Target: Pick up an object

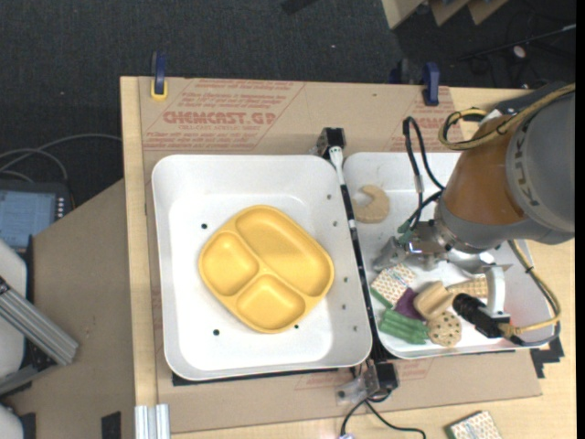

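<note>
Item 1. Bench (228, 117): brown board with red lettering, bearing two white bins side by side.

Item 2. Left bin (183, 337): holds one yellow divided plate (265, 268) with three compartments, lying flat at the bin's centre, well apart from every wall.

Item 3. Right bin (393, 167): holds all the small objects.
- Tan crescent piece (371, 205): at 11 o'clock in the bin, alone, with bare floor around it, apart from the cluster below.
- Lattice-patterned piece (393, 286): at 8 o'clock, near the left wall.
- Green piece (402, 326): at 7 o'clock, just below the lattice-patterned piece and close to the front wall.
- Purple piece (423, 301): at 6 o'clock, touching the green piece on its upper right.
- Tan roll (439, 294): pressed against the purple piece's right side.
- Round speckled biscuit (445, 329): at 6 o'clock by the front wall, under the tan roll.

Item 4. Arm (512, 181): grey with an orange band, reaching in from 3 o'clock and covering the bin's right half.

Item 5. Gripper (413, 247): over the right bin's middle, at 12 o'clock from the cluster and 5 o'clock from the tan crescent piece. Whether it is spread or closed cannot be told, and nothing is seen held in it. The cluster is crowded, each object touching a neighbour.

Item 6. Black cable (413, 154): loops across the bin's top edge at 12 o'clock.
</note>
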Motion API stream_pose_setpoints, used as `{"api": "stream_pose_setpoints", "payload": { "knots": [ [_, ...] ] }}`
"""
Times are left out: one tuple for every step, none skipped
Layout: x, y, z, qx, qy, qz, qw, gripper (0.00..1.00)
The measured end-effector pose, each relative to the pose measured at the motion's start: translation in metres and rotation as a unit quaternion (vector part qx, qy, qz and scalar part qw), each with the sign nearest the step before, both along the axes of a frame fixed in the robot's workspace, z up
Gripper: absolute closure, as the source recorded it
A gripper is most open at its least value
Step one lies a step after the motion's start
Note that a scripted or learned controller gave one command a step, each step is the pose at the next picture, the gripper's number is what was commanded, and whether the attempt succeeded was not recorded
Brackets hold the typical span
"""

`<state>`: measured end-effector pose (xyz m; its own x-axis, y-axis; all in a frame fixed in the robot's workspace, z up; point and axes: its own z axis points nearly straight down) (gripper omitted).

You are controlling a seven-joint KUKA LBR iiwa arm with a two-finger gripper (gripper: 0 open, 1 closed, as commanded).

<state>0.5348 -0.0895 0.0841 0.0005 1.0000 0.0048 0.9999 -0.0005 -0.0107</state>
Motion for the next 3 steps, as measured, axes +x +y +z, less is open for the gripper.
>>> {"api": "stream_pose_setpoints", "payload": {
  "knots": [
    [0.048,-0.046,0.001,-0.0041,-0.008,0.0,1.0,0.0],
    [0.136,-0.041,0.002,-0.0035,-0.01,0.002,0.9999,0.0],
    [0.059,-0.041,0.0,-0.0012,-0.002,-0.001,1.0,0.0]
  ]
}}
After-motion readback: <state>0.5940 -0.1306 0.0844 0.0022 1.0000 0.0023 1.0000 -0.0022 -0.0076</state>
